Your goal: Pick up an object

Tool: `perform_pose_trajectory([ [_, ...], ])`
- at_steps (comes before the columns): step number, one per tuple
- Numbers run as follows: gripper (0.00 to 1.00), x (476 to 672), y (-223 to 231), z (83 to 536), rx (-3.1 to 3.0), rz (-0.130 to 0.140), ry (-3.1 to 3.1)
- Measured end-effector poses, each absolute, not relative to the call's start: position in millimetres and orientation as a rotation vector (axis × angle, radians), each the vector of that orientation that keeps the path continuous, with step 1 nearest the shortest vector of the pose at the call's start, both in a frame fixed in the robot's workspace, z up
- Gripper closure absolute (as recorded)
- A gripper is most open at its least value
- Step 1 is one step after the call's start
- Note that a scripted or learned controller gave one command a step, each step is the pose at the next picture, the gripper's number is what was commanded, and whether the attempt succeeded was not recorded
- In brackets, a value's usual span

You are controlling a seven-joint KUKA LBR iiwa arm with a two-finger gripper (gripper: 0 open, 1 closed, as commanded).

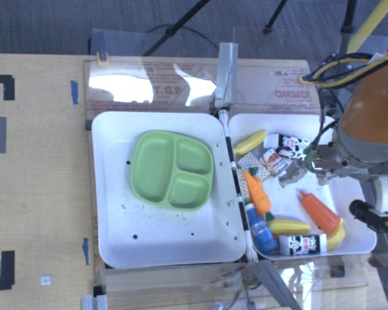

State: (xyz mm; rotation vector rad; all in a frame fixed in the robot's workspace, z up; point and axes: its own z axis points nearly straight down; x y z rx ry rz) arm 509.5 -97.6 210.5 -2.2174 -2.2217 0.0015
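The gripper (291, 173) hangs low in the right bin (368, 237), over the toys; I cannot tell how it is set, because it looks small and blurry here. Nothing shows in its grip, so the pick looks not yet done; this seems to be the reach-down step. Just left of it lies a small crumpled packet (271, 162); a yellow banana (249, 143) sits farther left and up. Below and left is an orange carrot (258, 194); below and right lies an orange bottle (320, 213). Far left, in the other bin (110, 192), rests a green tray (172, 170). Next it likely needs to drop onto one toy, squeeze, then lift.
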Motion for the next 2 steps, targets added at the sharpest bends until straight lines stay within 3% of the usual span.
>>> perform_pose_trajectory([
  [1,0.00,525.7,-142,95,-2.227,0.000,-2.216],
  [2,0.00,480.0,-188,86,-2.289,-0.002,-2.156],
])
